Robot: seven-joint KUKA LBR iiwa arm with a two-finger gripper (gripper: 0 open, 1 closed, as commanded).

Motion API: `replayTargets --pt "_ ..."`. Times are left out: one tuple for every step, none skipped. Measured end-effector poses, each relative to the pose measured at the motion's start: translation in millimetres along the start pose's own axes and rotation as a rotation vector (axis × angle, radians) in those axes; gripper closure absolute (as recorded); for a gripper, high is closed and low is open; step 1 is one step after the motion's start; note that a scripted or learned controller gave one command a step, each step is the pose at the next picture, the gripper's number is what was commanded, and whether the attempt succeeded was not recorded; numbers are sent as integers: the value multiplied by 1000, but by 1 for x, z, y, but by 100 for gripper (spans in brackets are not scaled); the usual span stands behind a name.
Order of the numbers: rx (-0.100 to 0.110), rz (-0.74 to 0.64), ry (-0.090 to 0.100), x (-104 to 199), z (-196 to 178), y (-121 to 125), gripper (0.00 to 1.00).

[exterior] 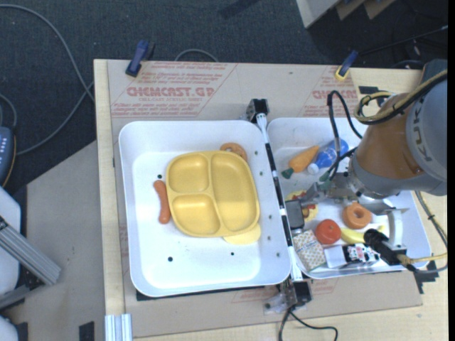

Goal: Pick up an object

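Note:
The right bin (302,129) holds several small items. An orange carrot (304,158) and a blue bottle (331,153) lie at its back. A red tomato (328,231), an orange ring (357,215), a yellow banana (353,235) and a patterned packet (310,249) lie at its front. My gripper (330,187) hangs low over the middle of this bin, just in front of the bottle and behind the tomato. The wrist and arm (391,155) hide much of the bin's right half.
The left bin (136,212) holds a yellow divided plate (213,194), an orange sausage (163,201) beside the plate's left edge and a brown ring (233,149) behind it. Clamps (257,108) join the bins along the middle. Cables (341,112) loop above the right bin.

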State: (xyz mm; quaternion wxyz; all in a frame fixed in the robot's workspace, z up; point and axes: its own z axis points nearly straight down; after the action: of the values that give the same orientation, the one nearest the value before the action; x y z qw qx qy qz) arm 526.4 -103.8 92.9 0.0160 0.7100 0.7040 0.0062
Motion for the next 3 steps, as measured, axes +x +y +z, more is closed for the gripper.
replayTargets --pt "-1 1 -2 -2 0 -30 0" --pt "29 -9 12 -51 -55 61 0" --pt "31 -10 14 -1 12 100 0"
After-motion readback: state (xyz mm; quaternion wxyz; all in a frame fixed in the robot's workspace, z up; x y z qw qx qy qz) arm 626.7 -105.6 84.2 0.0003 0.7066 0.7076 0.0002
